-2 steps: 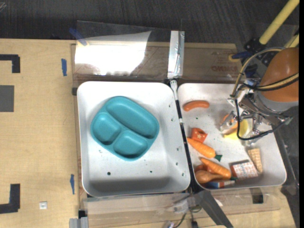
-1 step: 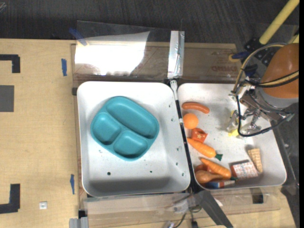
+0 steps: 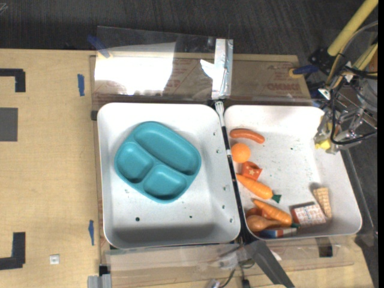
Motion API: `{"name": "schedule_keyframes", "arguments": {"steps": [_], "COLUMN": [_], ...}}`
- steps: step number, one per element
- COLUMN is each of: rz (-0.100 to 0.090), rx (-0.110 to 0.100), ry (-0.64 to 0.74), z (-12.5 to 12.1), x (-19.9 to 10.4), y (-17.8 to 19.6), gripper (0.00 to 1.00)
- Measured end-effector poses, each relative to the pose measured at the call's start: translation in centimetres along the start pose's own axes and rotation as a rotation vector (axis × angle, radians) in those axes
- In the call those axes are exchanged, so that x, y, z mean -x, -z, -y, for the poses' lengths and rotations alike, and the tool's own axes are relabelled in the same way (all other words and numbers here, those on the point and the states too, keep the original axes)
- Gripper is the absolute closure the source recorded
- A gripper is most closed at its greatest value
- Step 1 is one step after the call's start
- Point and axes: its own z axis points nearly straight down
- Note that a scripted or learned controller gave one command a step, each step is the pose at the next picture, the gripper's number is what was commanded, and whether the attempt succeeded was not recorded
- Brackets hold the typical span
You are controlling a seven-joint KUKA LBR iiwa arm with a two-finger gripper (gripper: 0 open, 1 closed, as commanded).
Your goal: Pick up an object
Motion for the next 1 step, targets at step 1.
{"name": "schedule_keyframes", "arguments": {"steps": [1], "rz": [-0.002], "rx": [0.014], "ry": [0.070], "z": [-2.10], "x": [4.93], "y": [-0.61], "gripper": [1.00]}}
